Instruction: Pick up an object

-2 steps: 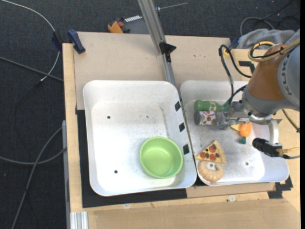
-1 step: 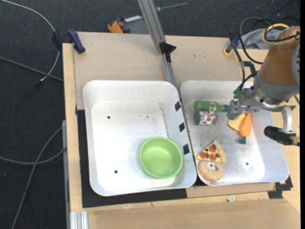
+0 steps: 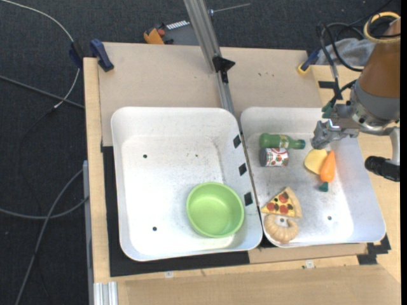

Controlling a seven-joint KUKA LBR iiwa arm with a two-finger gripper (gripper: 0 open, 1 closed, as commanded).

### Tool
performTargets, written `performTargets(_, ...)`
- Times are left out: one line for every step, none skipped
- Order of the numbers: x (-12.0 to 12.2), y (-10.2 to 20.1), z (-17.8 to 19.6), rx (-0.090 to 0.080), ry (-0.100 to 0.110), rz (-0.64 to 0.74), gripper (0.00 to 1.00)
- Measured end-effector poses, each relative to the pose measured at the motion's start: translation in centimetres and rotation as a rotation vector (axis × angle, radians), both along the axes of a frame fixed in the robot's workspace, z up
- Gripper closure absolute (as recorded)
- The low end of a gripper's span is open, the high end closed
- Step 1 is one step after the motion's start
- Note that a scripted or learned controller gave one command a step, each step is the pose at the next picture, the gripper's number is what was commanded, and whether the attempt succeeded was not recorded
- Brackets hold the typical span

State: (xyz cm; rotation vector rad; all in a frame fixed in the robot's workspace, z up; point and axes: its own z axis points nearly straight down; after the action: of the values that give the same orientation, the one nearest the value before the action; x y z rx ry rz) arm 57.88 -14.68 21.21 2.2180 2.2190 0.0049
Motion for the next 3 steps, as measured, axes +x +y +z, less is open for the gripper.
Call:
performTargets(-1.0,5.5,0.1,0.002,0.004,0.004,1.00)
performTargets(-1.7,11.2,1.3,0.002,0.004,0.005,1.00)
performTargets(-1.3,15.7,1.0,0.002,0.005,0.004,1.00)
